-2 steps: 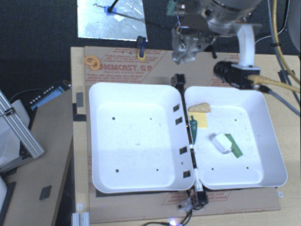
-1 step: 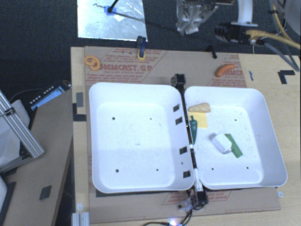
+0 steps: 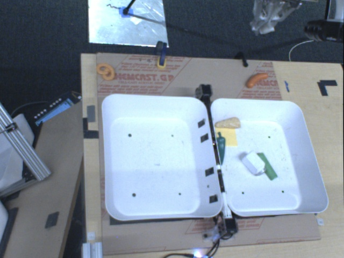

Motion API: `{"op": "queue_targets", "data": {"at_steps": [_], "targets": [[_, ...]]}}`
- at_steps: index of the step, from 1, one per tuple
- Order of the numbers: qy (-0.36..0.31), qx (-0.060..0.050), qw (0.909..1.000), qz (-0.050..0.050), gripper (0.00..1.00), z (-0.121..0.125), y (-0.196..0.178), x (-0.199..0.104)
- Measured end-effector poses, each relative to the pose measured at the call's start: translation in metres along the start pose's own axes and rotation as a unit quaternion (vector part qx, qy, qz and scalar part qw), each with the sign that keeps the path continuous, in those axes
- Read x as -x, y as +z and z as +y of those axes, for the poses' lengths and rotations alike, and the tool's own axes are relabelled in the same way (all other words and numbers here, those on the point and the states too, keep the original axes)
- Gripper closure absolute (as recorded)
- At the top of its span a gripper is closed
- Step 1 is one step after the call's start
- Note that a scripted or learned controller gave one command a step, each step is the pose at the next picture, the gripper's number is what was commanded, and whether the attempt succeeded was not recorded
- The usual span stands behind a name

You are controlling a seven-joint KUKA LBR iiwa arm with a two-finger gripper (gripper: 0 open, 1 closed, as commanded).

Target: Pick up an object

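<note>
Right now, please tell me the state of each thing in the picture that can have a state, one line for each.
gripper: raised above the bench's far edge, nothing visible in it.
right bin: holds several items.
white block: lying in the right bin, against the green strip.
green strip: lying flat.
tan piece: lying near the far wall.
yellow square: lying flat.

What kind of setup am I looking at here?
Likely a robotics lab grasping bench: two white bins on a cardboard-covered table, small toy items in the right bin, and a gripper above.
</note>
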State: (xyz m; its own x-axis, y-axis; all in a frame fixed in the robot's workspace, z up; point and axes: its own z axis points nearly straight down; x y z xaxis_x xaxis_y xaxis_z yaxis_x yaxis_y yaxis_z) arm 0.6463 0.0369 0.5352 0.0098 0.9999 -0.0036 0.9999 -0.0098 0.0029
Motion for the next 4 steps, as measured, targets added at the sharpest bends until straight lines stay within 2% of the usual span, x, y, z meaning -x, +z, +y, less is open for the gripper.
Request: {"op": "queue_targets", "data": {"at_steps": [1,2,4], "targets": [[-0.010,0.000,0.9999,0.004,1.00,-0.110,-0.002,-0.054],[-0.004,0.001,1.0000,0.001,1.00,-0.018,0.001,-0.027],[-0.010,-0.001,0.9999,0.003,1.00,-0.127,-0.001,-0.128]]}}
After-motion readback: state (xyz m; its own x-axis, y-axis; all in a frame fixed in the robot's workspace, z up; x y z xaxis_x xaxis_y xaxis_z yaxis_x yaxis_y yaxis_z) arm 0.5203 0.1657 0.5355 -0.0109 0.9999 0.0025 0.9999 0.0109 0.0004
